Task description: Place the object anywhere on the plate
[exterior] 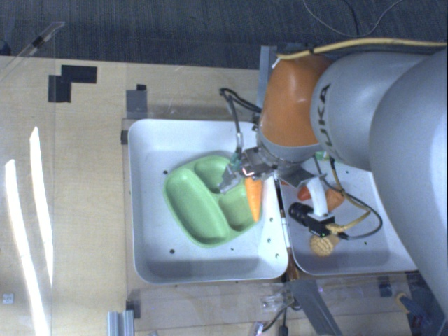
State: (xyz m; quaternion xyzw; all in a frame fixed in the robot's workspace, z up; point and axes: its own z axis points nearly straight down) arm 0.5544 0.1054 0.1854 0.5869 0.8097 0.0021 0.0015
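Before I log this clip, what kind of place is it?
Probably a robotics lab bench: two shallow white bins on a pale wooden benchtop, loose cables over carpet, and a grey-and-orange industrial arm.

The plate is light green, divided into compartments, and lies flat and at a slant in the left white bin. The carrot is orange and tapered. It stands roughly upright along the plate's right edge, over the right-hand compartment, with its upper end directly below the pincer.
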